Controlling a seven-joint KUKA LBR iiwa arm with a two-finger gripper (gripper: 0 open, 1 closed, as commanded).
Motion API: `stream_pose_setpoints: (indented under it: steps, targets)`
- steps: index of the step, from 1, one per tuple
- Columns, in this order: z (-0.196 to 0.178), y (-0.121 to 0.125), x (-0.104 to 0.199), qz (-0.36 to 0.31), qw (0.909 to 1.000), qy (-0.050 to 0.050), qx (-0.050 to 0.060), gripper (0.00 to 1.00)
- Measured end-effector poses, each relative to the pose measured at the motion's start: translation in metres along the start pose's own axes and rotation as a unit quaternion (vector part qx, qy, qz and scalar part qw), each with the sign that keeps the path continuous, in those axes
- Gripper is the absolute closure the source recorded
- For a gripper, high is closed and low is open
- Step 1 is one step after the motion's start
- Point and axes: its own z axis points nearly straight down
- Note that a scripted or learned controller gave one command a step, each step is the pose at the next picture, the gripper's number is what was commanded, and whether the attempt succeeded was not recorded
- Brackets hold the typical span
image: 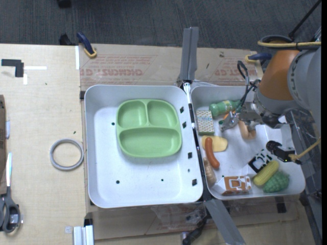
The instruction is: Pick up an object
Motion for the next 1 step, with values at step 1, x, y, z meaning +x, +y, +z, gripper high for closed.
stream_pose_setpoints:
  steps: [1]
  targets:
    - [-0.0103, 0.0005, -0.0017, -0.001, 1.0, -0.002, -0.001, 1.0]
